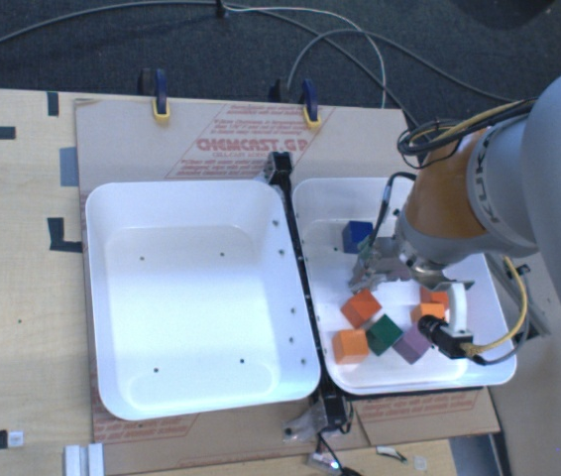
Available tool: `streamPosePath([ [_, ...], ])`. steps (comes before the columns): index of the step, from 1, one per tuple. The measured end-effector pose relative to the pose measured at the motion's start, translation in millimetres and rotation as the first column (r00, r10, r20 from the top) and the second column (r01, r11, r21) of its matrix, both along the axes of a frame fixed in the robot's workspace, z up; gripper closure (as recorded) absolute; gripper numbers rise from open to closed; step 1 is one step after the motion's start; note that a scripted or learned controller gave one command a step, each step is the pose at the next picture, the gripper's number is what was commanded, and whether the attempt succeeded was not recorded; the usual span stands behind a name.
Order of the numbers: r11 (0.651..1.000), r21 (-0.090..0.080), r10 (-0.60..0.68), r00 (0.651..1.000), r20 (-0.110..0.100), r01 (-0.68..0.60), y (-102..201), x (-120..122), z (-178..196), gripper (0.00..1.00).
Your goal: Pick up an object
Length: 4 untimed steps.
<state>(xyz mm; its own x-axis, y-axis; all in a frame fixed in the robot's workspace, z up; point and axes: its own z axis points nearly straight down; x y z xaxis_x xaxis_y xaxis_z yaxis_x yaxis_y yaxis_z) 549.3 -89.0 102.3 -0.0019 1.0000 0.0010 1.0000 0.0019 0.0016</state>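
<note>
I've got the gripper (372, 274) low in the right bin (499, 365), just above the orange block (361, 307), likely lining up a grasp. Finger state: cannot tell. Green block (384, 334) crowds close.

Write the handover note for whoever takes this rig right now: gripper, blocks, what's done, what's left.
Gripper: down in the right bin, over its middle, between the blue block and the upper orange block. Nothing visibly between its fingers.
Blocks: all in the right bin. Blue near the top; orange, then a second orange block, green block and purple block along the lower part; another orange piece at the right, partly hidden by the wrist.
Left bin: no blocks.
Done: arm lowered into the bin.
Left: grasp one block and lift it.
</note>
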Motion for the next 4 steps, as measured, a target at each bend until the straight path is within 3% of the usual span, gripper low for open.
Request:
streamPosePath([
  [3,1.000,-0.001,-0.002,1.000,0.001,0.002,0.5,-1.1,141.2,1.00],
  [4,1.000,0.000,0.002,1.000,-0.003,-0.002,52.2,5.3,129.2,1.00],
])
